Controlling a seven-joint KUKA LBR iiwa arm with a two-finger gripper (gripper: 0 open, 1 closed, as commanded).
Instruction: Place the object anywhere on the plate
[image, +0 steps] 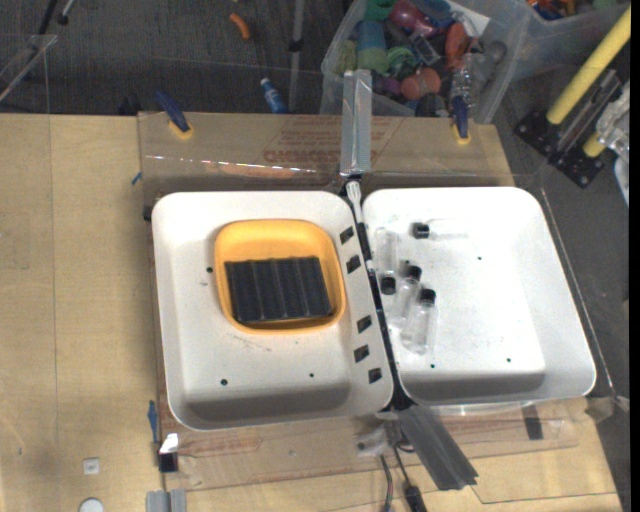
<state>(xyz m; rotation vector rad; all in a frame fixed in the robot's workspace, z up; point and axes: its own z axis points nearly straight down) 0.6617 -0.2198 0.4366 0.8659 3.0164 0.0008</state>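
A yellow-orange plate (275, 236) with rounded corners lies in the left white bin (190, 330). A black ridged rectangular tray (278, 288) rests flat on the plate and covers most of its floor. In the right white bin (510, 300), several small clear bottles with black caps lie close to the divider. One (418, 318) is near the middle of that side. Another (440, 232) lies further back. A third (385, 255) sits right against the divider.
A black-marked divider (362, 300) runs between the two bins. A metal post (355, 125) and a clear panel stand behind them. A tub of coloured toys (420, 45) sits at the back, and yellow bars (595, 65) at the upper right.
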